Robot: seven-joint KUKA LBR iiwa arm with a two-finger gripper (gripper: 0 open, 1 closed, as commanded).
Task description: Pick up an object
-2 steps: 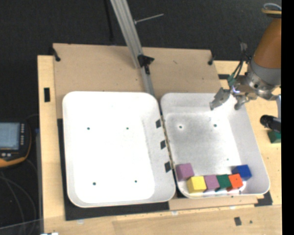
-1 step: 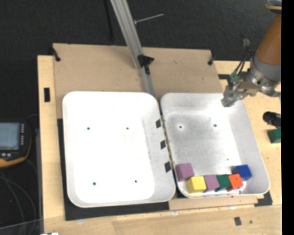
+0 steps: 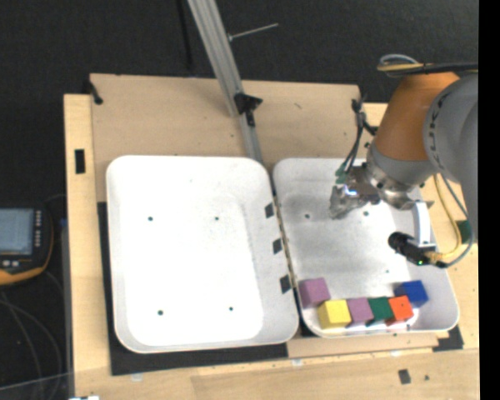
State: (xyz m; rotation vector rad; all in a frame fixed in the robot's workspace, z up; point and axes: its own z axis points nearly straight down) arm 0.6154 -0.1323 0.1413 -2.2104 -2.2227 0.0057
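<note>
1. White plastic makes up both shallow bins – the left bin (image 3: 192, 252) and the right bin (image 3: 358, 248) sit side by side on the pale wooden tabletop (image 3: 183, 115), their inner rims nearly touching.
2. Along the near edge of the right bin lies a cluster of small blocks: a purple block (image 3: 315, 290) at the left end, a yellow block (image 3: 334, 313) just in front of it, a second purple block (image 3: 360, 310) beside the yellow one, then a green block (image 3: 379, 309), an orange block (image 3: 400, 309) and a blue block (image 3: 413, 292) toward the right corner.
3. The blocks sit close together, several touching their neighbours, all resting on the bin floor.
4. The grey arm with its orange band (image 3: 412, 127) reaches in from the right, and the gripper (image 3: 343, 200) is over the far half of the right bin – well apart from the row of blocks.
5. The jaws point down toward the bin floor; whether they are wide or narrow I cannot tell from this angle, and no block is seen between them.
6. A slanted metal bar (image 3: 221, 57) crosses the top of the tabletop, and a small screen device (image 3: 12, 236) lies off to the left on the dark floor.
</note>
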